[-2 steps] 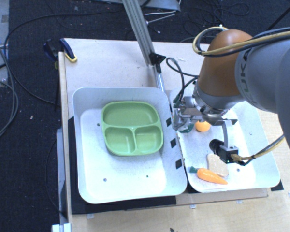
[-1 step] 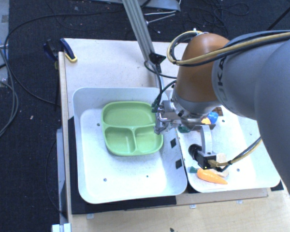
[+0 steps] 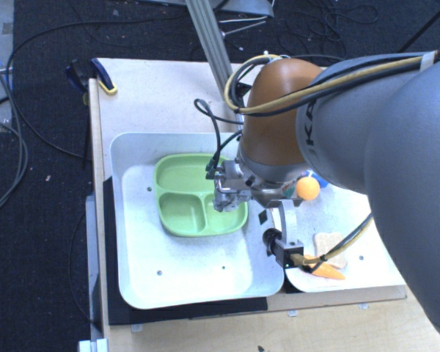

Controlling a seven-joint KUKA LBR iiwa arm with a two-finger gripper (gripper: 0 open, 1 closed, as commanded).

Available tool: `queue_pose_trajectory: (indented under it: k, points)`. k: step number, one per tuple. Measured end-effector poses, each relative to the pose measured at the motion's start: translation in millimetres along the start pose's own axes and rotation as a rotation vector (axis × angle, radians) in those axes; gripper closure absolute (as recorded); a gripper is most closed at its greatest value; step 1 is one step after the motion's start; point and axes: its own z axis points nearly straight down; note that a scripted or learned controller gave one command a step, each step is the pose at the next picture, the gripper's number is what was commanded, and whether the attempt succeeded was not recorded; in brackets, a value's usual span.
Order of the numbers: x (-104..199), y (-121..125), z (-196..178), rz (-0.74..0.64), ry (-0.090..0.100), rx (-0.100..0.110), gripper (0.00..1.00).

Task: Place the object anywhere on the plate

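**Tool over the green plate's right edge**

Seen at frame centre: pale green divided plate (image 3: pixel 194 196), three compartments, raised rim, lying in the left white bin (image 3: pixel 143 270). Tool (image 3: pixel 224 193) low over its right edge; open or clenched, cannot tell. Right of centre, in the right bin (image 3: pixel 367 273): small orange ball (image 3: pixel 307 188), beige bread-like slice (image 3: pixel 330 246), orange carrot-like piece (image 3: pixel 327 271). All well apart from the plate.
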Motion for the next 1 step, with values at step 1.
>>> queue_pose_trajectory:
  k: [1]
  points:
    - [-2.9, 0.7, -0.2, 0.006, -0.001, -0.001, 0.0]
